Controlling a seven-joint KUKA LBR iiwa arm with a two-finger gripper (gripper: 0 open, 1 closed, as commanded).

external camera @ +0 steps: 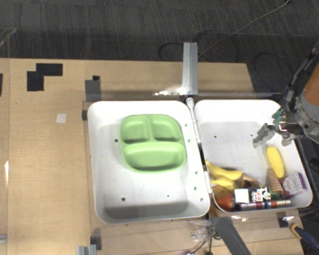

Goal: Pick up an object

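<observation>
Two shallow white bins are counted on the counter [41,170] — a left bin [104,204] and a right bin [227,117] set side by side. One green divided tray [151,141] is seen in the left bin, and three compartments are counted in it. In the right bin, one ear of corn [275,162] is counted, along with one banana [224,173] and one small purple packet [294,183]. A heap of further small items [256,197] is crowded along the near wall — too tightly packed to be counted. One arm with one gripper [272,132] is seen.
</observation>
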